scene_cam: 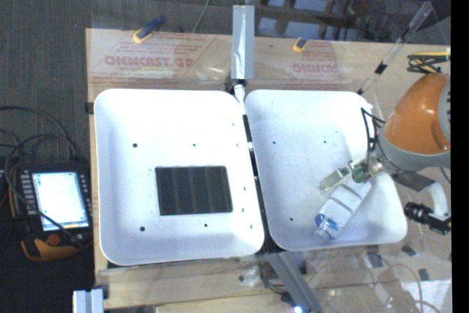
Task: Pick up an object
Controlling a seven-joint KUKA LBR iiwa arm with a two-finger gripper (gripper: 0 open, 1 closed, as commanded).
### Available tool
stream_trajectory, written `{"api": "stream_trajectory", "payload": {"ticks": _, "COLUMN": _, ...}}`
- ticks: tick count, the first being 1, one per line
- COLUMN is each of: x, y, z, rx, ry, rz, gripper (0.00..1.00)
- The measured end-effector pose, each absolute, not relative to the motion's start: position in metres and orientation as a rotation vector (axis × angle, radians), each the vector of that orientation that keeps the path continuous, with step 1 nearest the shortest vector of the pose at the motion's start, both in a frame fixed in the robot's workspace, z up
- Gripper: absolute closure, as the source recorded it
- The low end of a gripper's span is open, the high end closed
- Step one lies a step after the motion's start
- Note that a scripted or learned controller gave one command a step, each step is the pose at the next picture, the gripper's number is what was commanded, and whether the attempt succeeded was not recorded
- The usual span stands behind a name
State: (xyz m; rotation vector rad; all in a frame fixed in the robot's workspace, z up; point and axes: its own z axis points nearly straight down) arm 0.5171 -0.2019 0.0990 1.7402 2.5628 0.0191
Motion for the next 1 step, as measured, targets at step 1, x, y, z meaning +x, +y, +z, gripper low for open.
{"api": "stream_trajectory", "payload": {"ticks": 1, "x": 0.5161, "y": -0.1990, "z": 0.1053, "rx": 1.743, "ry": 2.573, "rz": 0.020, "gripper": 1.00}}
